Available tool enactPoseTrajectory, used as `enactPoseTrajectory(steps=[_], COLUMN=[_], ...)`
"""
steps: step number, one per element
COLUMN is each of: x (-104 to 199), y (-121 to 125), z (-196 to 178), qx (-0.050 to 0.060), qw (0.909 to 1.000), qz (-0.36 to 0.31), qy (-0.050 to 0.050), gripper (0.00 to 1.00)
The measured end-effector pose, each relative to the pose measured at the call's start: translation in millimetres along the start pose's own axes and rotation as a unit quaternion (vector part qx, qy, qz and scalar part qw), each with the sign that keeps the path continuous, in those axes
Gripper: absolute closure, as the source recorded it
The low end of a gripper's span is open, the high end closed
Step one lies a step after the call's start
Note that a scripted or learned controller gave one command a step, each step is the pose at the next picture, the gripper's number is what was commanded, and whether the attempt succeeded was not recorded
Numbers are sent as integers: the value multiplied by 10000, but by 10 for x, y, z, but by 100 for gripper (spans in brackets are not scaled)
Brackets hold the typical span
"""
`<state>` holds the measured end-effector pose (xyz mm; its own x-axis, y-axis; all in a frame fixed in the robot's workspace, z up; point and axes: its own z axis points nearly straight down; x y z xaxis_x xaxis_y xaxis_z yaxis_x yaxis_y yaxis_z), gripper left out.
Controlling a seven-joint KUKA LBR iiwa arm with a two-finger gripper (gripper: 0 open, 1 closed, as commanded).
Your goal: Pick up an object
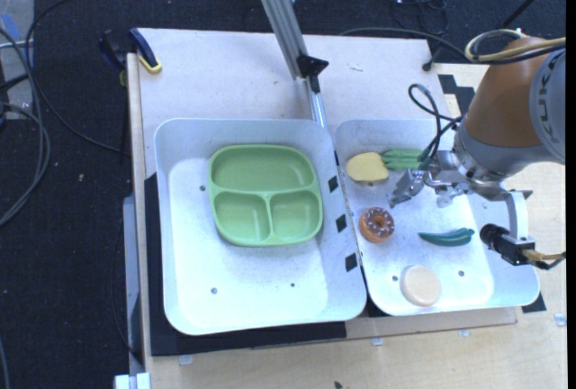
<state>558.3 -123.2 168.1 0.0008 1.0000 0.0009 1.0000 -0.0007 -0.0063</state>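
The right bin (513,288) holds several small items. A yellow rounded piece (366,167) lies at its far left, with a green pod (402,158) just right of it. A brown frosted donut (377,223) sits nearer the front, a dark teal pepper (447,236) lies to its right, and a cream disc (420,284) rests near the front edge. My gripper (407,188) hangs low over the bin, between the yellow piece, the green pod and the donut. Nothing is seen held in it.
The left bin (180,288) carries a light green divided plate (266,194). A slanted metal pole (279,9) crosses the back and ends at the bins' shared rim. The arm's orange band (504,108) and cables overhang the right bin's far right.
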Motion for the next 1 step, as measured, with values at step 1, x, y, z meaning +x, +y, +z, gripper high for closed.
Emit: enactPoseTrajectory(steps=[1], x=[-94], y=[37], z=[541], qx=[-28], qw=[10000], qz=[5], qy=[-2], gripper=[0])
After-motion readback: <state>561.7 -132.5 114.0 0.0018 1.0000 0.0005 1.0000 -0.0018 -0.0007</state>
